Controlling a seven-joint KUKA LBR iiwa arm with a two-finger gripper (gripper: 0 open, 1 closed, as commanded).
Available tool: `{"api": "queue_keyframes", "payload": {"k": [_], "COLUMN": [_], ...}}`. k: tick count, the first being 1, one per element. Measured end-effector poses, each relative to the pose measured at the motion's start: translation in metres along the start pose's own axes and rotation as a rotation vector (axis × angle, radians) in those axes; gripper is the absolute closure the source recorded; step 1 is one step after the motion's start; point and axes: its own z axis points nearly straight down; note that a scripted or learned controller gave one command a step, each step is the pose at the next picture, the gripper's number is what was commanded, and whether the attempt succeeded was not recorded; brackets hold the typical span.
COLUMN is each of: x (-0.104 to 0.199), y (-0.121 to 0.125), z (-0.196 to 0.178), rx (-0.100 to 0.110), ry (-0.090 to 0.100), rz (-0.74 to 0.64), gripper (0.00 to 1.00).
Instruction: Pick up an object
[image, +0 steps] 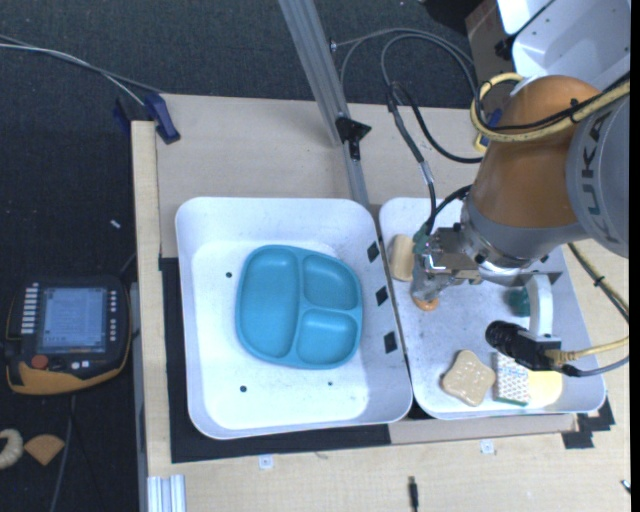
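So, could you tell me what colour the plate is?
The plate is light blue; camera view.

The left bin (213, 330) has a blue plate (298, 305) on its middle. Free floor runs as a ring around the plate, widest at 6 and 9 o'clock and narrow at 3 o'clock.

In the right bin (445, 340) the arm (530, 170) covers everything from 12 to 3 o'clock. Open floor lies at the centre and toward 7 o'clock. A cracker (468, 378), a patterned pad (510, 382) and a yellow piece (545, 388) crowd 5 o'clock, close side by side. A tan lump (402, 258) sits against the wall at 10 o'clock.
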Motion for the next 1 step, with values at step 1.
{"api": "queue_keyframes", "payload": {"k": [1], "x": [0.0576], "y": [-0.0172], "z": [0.0070], "rx": [0.002], "ry": [0.000], "rz": [0.000], "gripper": [1.00]}}
